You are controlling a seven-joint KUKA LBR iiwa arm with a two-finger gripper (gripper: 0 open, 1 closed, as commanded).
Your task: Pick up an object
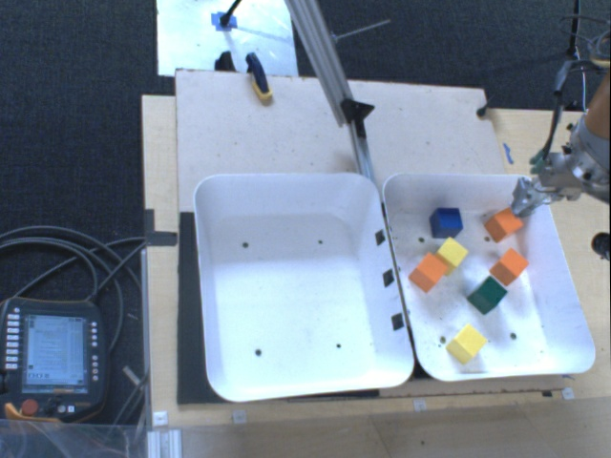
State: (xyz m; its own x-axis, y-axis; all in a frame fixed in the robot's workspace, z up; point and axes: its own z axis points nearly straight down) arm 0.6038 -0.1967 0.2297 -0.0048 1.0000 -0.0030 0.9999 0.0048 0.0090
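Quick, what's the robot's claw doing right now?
Gripper: right at the orange block in the right bin; open or closed cannot be told.

The arm [590,146] enters at the right edge: a grey metal wrist under a patch of orange. Thin dark cables loop down beside it from above. The gripper [523,202] is a small grey, shiny piece tapering to its tip; its detail is too blurred to make out.
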